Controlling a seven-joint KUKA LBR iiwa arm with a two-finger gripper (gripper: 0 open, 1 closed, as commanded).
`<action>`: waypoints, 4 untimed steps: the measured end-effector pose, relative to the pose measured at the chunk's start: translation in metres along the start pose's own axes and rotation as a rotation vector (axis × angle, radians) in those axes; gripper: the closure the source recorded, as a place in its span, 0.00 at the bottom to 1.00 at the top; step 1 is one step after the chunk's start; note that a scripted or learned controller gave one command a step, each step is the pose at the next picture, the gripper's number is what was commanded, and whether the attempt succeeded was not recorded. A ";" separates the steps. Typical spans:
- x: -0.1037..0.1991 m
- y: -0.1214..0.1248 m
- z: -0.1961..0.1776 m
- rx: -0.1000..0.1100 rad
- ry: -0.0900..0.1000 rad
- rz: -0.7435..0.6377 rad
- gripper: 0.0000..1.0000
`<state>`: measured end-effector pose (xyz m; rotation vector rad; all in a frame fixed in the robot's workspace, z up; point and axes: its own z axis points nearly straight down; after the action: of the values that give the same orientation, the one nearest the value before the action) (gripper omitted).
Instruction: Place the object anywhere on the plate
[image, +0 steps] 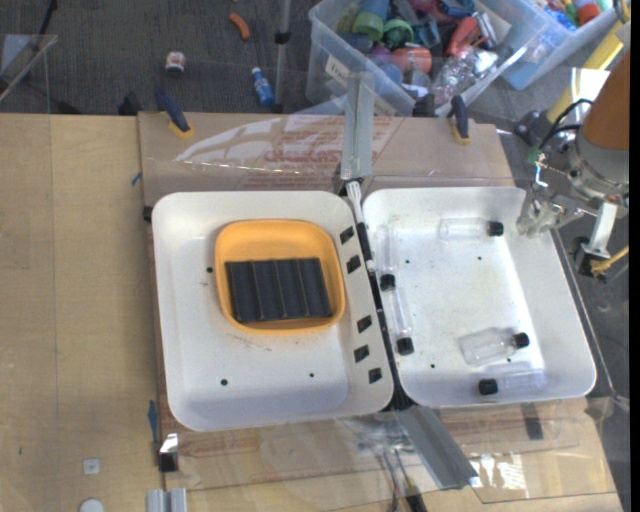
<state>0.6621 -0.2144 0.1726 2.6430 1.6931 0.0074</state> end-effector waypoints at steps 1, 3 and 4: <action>0.014 0.000 -0.063 0.000 0.000 -0.031 1.00; 0.004 0.005 -0.201 -0.002 -0.003 -0.145 1.00; 0.003 0.006 -0.265 -0.003 -0.003 -0.283 1.00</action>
<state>0.6677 -0.2141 0.4378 2.3739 2.0466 0.0047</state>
